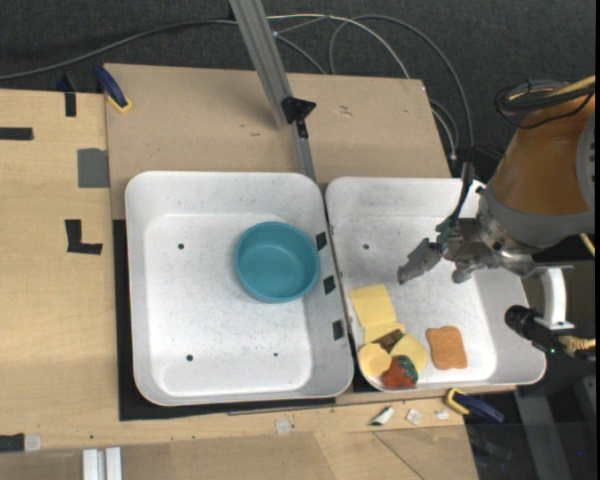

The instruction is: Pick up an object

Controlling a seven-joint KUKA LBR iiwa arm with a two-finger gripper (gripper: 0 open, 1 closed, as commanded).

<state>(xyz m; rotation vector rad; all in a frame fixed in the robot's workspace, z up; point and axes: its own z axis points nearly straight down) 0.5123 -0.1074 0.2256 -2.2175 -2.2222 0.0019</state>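
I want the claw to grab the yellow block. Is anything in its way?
Nothing visible is. The gripper hangs over bare bin floor, and the yellow block lies below-left of it with open floor between.

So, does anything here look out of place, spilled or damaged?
Nothing stands out. The blue bowl sits upright in the left bin; the yellow block and orange piece lie in the right bin, under the gripper.

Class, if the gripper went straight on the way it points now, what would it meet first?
Probably the bare floor of the right bin, since the gripper points down and leftward, above the yellow block; depth is unclear.
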